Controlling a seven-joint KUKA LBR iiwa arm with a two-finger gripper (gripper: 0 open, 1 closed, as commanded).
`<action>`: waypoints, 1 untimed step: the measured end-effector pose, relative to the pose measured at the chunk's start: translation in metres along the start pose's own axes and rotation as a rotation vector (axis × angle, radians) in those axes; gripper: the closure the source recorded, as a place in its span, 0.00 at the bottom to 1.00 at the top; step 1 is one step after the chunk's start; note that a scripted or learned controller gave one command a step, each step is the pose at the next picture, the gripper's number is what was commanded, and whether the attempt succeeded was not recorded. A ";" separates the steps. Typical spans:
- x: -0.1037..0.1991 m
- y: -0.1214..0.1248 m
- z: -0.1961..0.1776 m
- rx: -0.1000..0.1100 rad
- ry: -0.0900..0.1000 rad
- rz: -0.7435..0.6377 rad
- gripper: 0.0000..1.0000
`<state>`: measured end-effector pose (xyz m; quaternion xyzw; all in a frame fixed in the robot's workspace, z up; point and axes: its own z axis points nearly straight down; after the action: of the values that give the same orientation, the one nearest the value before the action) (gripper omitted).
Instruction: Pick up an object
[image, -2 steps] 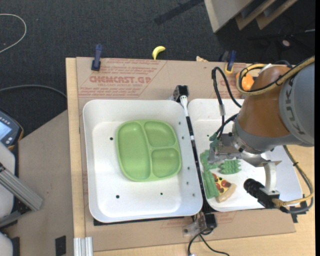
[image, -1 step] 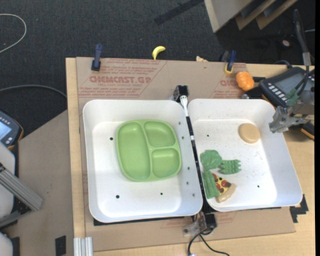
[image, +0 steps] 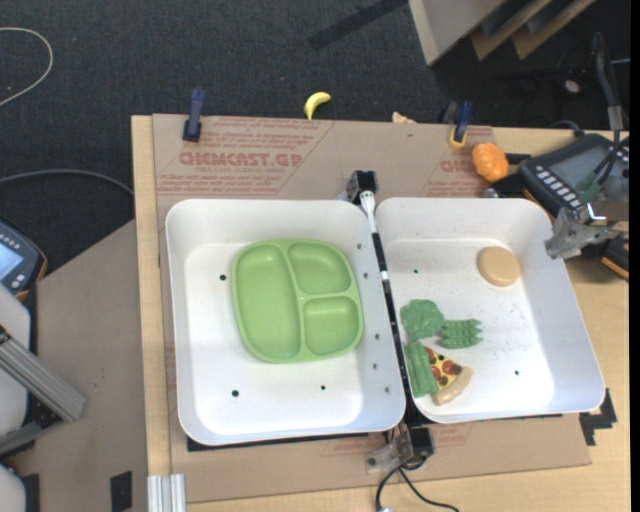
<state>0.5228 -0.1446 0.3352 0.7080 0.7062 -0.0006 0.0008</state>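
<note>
- Lying nearest the camera among the candidates, the pizza slice toy (image: 447, 377) is sitting in the near left corner of the right bin (image: 583, 340), touching the green leafy toy (image: 437, 326) just behind it.
- Those two are crowding each other and hugging the bin wall, so a descent there is risking a pinch on both or a scrape on the rim.
- Sitting alone toward the far right of the same bin, the tan round piece (image: 497, 266) is looking like the cleaner target, with bare floor all around it.
- For a good grasp, the pincer is needing to centre above that piece, come straight down and close across its width, low enough to catch its sides.
- The gripper (image: 572, 236) is hovering at the right bin's far right rim, carrying nothing; whether it is wide or narrow I cannot tell.
- The tan piece is lying near it, to its left and slightly nearer the camera; the other two toys are lying well apart from it.
- The green divided plate (image: 297, 299) is resting in the left bin (image: 195, 300), the farthest from the pincer.
</note>
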 end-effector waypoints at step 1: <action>-0.077 -0.037 0.147 0.011 0.005 0.006 1.00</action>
<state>0.4860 -0.2216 0.1879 0.7102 0.7040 -0.0030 -0.0049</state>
